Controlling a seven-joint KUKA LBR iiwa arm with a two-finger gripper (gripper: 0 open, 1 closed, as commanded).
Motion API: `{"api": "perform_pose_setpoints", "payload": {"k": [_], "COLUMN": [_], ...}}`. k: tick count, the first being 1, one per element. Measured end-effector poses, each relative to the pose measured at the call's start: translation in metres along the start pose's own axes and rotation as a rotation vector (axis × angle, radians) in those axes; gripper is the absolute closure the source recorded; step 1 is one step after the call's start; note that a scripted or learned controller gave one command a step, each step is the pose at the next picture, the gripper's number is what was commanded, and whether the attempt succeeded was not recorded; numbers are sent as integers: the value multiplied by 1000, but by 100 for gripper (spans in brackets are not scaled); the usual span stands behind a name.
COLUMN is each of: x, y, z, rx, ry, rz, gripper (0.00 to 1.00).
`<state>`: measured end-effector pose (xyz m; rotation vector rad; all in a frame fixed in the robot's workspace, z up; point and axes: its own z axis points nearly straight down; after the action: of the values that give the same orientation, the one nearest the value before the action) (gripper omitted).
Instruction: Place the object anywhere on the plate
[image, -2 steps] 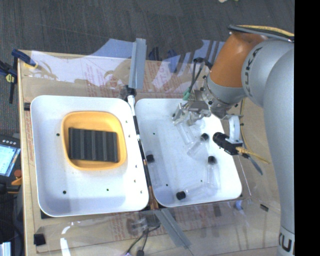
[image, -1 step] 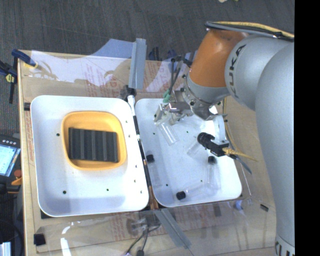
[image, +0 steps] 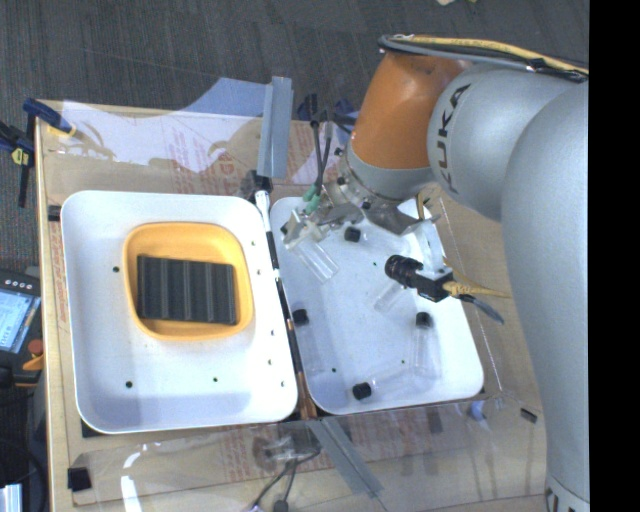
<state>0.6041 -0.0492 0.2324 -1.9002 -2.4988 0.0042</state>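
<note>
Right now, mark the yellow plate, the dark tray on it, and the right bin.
yellow plate (image: 150, 243): camera view, bare upper-left rim.
dark tray (image: 188, 290): camera view, centre of its ribbed top.
right bin (image: 340, 340): camera view, bare floor.

left bin: shallow white plastic bin (image: 90, 380) sits left of the right bin, edges nearly touching
plate: yellow rounded-square plate (image: 187, 243) with a dark ribbed centre lies inside the left bin, toward its back
right bin: second shallow white bin (image: 390, 385)
arm: grey arm with orange band (image: 480, 130) hangs over the right bin's back edge
gripper: two-finger gripper (image: 318, 222) sits over the right bin's back-left corner, just right of the left bin
</note>
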Motion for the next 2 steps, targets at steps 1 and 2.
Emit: {"api": "perform_pose_setpoints", "payload": {"k": [1, 2], "x": [3, 3], "y": [26, 26], "z": [33, 33], "rx": [0, 0], "ry": [1, 0], "rz": [-208, -207], "gripper": [100, 0]}}
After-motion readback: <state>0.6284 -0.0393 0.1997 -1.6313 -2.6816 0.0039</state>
